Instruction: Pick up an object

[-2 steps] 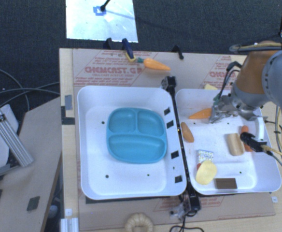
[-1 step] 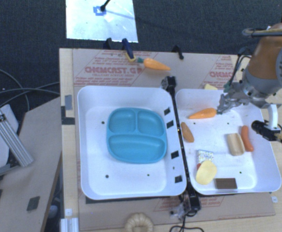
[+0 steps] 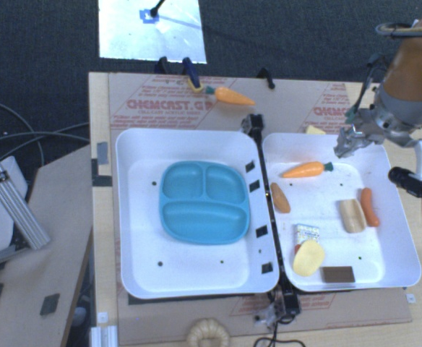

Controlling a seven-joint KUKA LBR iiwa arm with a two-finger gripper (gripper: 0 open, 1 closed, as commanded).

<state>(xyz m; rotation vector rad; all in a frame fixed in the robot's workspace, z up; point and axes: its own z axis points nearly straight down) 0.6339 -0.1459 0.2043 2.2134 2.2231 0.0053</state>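
My gripper (image 3: 347, 144) hangs just right of and slightly above the carrot (image 3: 304, 169) in the right bin (image 3: 393, 215), and I cannot tell from here how it is set, nor do I see anything in it. Working outward from that carrot, left to right: the blue plate (image 3: 202, 201) lies well to its left in the left bin (image 3: 142, 215), a brown roll (image 3: 280, 198) sits just below-left of it, and the bun (image 3: 352, 215) and sausage (image 3: 370, 206) lie below-right. I judge the carrot the nearest target, so I would centre over its thick middle, straddle it across its short width, and descend straight before squeezing.
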